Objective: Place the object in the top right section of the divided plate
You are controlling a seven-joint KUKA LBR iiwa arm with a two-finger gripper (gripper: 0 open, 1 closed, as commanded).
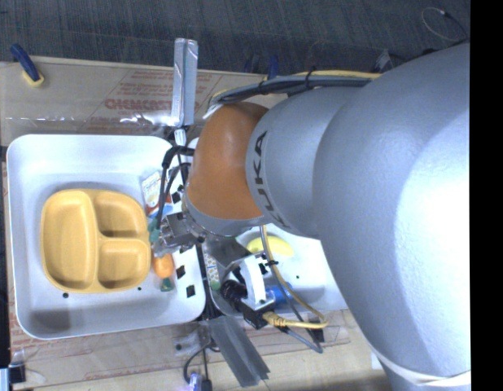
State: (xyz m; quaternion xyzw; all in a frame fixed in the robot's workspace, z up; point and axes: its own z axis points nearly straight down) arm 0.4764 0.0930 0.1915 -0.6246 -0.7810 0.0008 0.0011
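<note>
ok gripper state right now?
Gripper: cannot be told. It sits low at the right edge of the yellow divided plate in the left bin, with the arm covering it.

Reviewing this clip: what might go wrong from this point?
1. The arm's wrist covers the gripper, so whether anything is held cannot be checked; the place may happen with nothing in hand.
2. Small items, including an orange piece, crowd the bin beside the yellow divided plate; a descent there could knock them or nudge the plate.
3. The target compartment sits closest to that clutter.
</note>
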